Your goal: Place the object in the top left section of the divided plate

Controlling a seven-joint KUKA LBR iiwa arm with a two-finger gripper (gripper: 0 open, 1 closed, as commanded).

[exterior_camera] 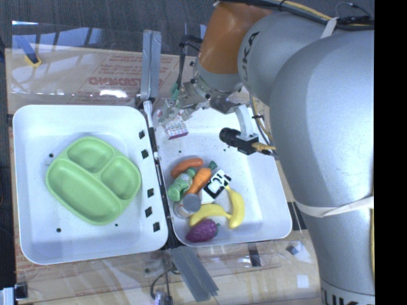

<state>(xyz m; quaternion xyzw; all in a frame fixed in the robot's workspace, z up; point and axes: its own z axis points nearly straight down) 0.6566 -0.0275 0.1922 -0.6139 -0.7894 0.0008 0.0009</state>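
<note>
A light green divided plate (70, 189) lies in the left bin (32, 234); it has two small sections at the top and right and one large section at the lower left, all bare. My gripper (175, 116) hangs over the far left corner of the right bin (267, 224), close to the wall between the bins. A small pink and white thing (176, 130) sits right under it, and I cannot tell whether it is held. Toy foods lie in a pile at the front of the right bin: a carrot (201, 179), a banana (236, 207) and purple grapes (201, 231).
The pile also holds an orange piece (186, 166), a green piece (179, 187), a grey round thing (189, 203), a second yellow piece (207, 213) and a black and white tag (217, 184). The big grey arm (318, 138) hangs over the right bin's right side.
</note>
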